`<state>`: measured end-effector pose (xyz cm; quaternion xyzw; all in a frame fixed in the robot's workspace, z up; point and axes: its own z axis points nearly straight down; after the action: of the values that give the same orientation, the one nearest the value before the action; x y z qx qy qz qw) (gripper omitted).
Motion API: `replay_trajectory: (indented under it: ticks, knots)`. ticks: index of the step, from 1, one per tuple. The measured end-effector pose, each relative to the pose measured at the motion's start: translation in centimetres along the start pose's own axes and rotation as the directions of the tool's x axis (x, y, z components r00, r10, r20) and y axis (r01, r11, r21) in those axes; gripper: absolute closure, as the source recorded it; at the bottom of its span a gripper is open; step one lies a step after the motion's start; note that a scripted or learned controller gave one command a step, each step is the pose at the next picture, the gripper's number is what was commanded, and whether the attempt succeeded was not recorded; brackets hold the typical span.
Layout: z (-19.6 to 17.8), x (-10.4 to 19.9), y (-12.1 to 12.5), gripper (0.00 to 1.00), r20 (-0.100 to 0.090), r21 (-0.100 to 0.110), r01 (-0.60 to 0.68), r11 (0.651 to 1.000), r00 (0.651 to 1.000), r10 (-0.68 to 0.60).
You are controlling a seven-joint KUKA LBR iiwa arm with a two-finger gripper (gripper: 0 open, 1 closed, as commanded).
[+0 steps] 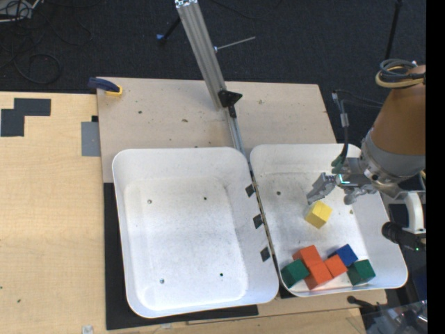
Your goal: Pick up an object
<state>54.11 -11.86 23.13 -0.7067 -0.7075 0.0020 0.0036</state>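
A yellow cube (319,214) lies in the right bin (292,165), near its middle. My gripper (338,188) hovers just above and behind the cube, open, with its two fingers spread and nothing between them. The left finger (319,186) ends close over the cube's far edge. The grey and orange arm reaches in from the right. In the bin's front corner sits a cluster of blocks: two orange ones (316,264), a blue one (345,254) and two green ones (361,271).
The left bin (132,186) stands beside the right one, with a row of black clips (256,220) along the divide. A slanted aluminium bar (205,47) rises behind the bins. Wooden bench surface lies beyond.
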Motion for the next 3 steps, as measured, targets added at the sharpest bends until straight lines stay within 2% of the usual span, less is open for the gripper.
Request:
replay_trajectory:
  ticks: [1,2,3]
  knots:
    - [-0.2,-0.2,0.1,0.00,0.001,-0.005,-0.004,1.000,1.000,0.004]
    - [5.4,0.8,-0.1,0.00,0.000,0.002,-0.006,1.000,1.000,0.006]
    - [10.7,0.6,-1.2,0.00,0.000,0.003,-0.002,1.000,1.000,0.002]
